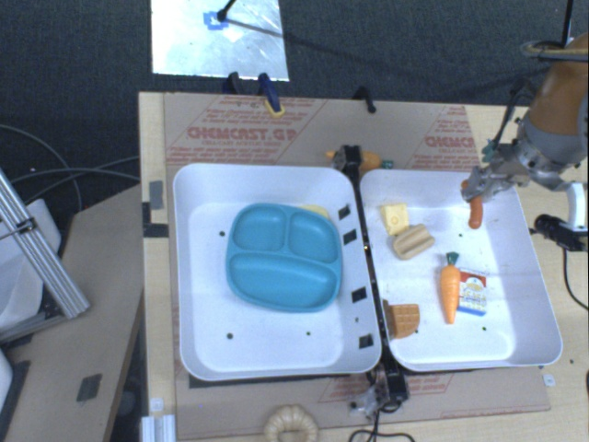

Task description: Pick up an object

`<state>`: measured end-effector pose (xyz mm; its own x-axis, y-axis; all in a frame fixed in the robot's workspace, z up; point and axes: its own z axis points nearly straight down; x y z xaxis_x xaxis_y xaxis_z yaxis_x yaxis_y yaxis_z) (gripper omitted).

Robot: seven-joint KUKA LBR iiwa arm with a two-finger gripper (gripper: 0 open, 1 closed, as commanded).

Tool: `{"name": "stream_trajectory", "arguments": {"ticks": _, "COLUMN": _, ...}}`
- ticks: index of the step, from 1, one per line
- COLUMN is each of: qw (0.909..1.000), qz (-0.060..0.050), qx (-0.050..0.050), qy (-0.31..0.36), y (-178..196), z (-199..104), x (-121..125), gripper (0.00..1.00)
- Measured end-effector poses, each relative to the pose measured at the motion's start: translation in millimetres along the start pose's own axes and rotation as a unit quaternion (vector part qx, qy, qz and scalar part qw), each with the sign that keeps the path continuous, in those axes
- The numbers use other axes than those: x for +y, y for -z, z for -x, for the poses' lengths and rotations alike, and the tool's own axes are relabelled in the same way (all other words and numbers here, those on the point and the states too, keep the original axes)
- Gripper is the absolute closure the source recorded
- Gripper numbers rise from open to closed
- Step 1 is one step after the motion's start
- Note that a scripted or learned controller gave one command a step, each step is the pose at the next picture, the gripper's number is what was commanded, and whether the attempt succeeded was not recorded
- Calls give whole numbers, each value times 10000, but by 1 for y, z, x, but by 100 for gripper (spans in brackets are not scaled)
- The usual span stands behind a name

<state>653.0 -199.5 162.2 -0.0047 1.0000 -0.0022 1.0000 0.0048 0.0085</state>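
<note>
One small red-orange sausage [475, 214] hangs upright just under the gripper [479, 191] over the right bin's [529, 274] back corner. Its top seems pinched between the closed fingers. A straight, slow lift would be best, since the thin grip could slip.

Blue divided plate [283, 256] in left bin [198, 339]; silver sheet [217, 24] beyond.
</note>
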Motion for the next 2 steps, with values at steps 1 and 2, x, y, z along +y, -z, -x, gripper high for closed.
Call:
{"name": "stream_trajectory", "arguments": {"ticks": 1, "qw": 10000, "qz": -4, "qx": 2, "qy": 8, "y": 46, "z": -5, "x": 5, "gripper": 100}}
{"name": "stream_trajectory", "arguments": {"ticks": 2, "qw": 10000, "qz": -16, "qx": 5, "qy": 7, "y": 64, "z": -4, "x": 6, "gripper": 100}}
